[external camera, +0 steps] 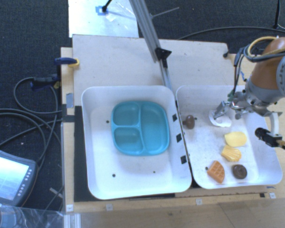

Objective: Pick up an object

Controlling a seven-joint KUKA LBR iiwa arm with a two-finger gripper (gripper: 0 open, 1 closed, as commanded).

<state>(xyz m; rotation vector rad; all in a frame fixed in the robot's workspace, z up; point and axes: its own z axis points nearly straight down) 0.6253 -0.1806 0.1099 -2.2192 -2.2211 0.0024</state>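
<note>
White round piece [222, 120] near the top of the right bin [275, 175] looks like the pick target to me, since the gripper [226, 109] is parked right over it, touching or just above, hard to say from this angle. Honestly I cannot tell how wide the pincer is or whether it has hold of anything; the wrist hardware blocks that bit.

The rest of the stuff in that bin sits lower down: a pale yellow piece [235, 138], a ridged yellow one [231, 153] just below it, an orange waffle-looking thing [216, 171] and a dark brown round one [239, 171] near the front. A small brown item [188, 122] sits off by the left wall. They're spread apart, which gives the fingers room around each one.

The left bin [99, 175] holds a blue divided plate [139, 128], probably the drop-off spot.

The white piece looks flat, so my guess is it's a tricky grab.
</note>
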